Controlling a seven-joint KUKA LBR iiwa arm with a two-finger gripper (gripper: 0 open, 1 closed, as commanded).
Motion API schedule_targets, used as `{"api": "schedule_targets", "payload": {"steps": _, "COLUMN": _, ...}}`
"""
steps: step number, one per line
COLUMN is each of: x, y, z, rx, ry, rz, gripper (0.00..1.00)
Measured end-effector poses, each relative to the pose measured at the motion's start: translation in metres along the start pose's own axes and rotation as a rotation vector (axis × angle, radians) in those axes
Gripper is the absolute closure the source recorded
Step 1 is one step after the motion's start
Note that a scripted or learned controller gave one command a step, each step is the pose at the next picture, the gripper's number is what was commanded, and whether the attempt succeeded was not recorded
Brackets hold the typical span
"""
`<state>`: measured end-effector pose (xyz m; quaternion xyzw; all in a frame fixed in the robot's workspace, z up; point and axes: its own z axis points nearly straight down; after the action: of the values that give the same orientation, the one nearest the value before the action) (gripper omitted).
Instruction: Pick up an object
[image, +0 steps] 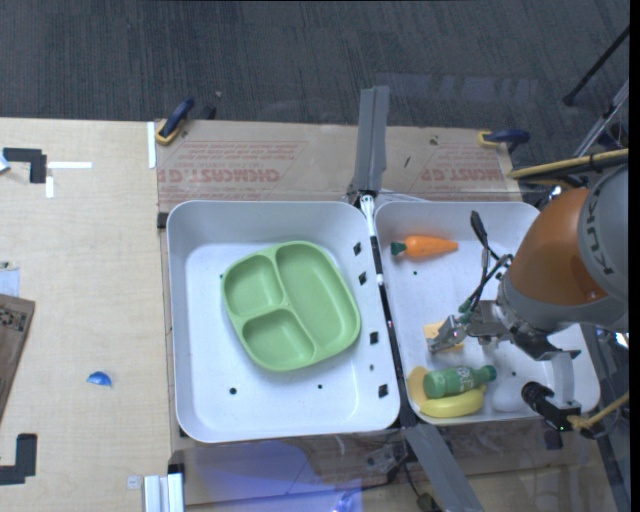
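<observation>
At the far left the pale wooden worktop (80, 300) carries a small blue object (98, 379) too small to identify, and a dark brown board (12, 340) that the picture's left edge cuts off. The left bin (190, 300) holds a green divided plate (290, 305) with three compartments, lying flat and turned at an angle near the bin's middle. Behind both bins lies a sheet of brown cardboard (260, 160) with red printing, held by a blue clamp (176, 118) at its left corner. In the right bin (400, 300) an orange carrot (425, 247) lies on its side near the far wall, apart from everything else. Along the near wall a green bottle (457, 380) lies on its side, resting against a yellow banana (450, 403) that curves beneath it; the bottle covers part of the banana. The gripper (447, 335) sits low over the middle of the right bin, just above the bottle and well short of the carrot. Its metal tip is small and blurred, with dark cables crossing in front, so it cannot be told how far it is spread or whether anything is caught in it. The arm (560, 265), with its orange band, covers the bin's right side and is cut off by the picture's right edge.
</observation>
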<state>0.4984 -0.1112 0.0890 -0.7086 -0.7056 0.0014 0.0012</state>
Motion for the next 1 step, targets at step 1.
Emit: {"api": "schedule_targets", "payload": {"steps": 1, "x": -0.0088, "y": -0.0204, "z": -0.0005, "rx": -0.002, "ry": 0.001, "rz": -0.381, "gripper": 0.00}}
